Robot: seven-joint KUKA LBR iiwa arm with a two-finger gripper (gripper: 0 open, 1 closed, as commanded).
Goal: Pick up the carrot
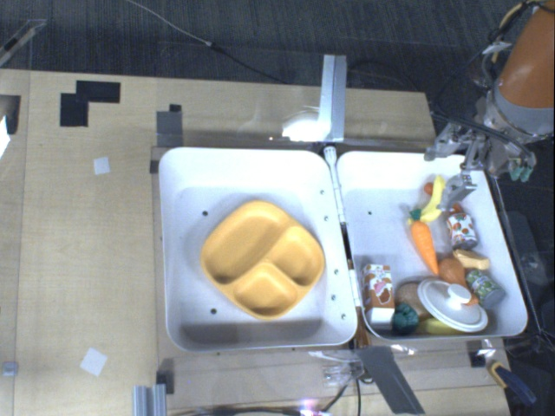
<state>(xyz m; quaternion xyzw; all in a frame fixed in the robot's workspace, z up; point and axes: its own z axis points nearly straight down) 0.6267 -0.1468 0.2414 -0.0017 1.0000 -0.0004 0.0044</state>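
The carrot (424,246) is orange with a small green top and lies slanted in the middle of the right bin (381,189). Its green end points to the far side and its tip points toward the near side. My gripper (463,173) hangs over the far right corner of that bin, up and to the right of the carrot and apart from it. Nothing is seen held in it. The arm's orange band (529,72) shows at the right edge.
A yellow banana (434,199) and a small printed can (461,230) lie just beside the carrot's top. Nearer the front are a white lidded bowl (452,303), a small carton (377,284), a dark green piece (404,319) and other toy foods. The left bin (182,189) holds a yellow divided plate (263,258).
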